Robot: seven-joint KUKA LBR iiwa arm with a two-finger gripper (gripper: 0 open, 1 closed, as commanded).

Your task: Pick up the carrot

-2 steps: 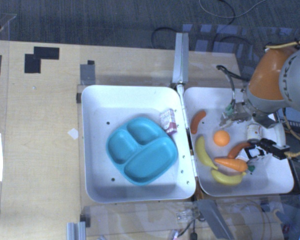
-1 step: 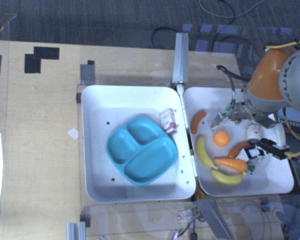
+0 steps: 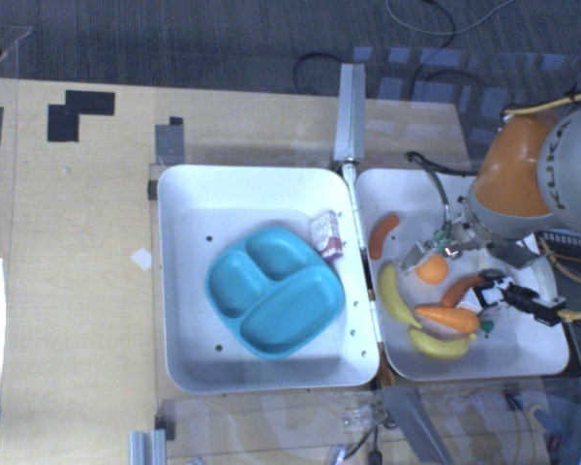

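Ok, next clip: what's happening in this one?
A grey KUKA arm reaches in over the right bin, its claw hanging just above a small orange fruit. The carrot lies untouched in the bin, resting across a banana, with a second banana and a red sausage-like piece nearby. The left bin holds a blue divided plate.

Bright, even overhead light, soft shadows inside both white bins [image 3: 174, 260], slightly soft focus.
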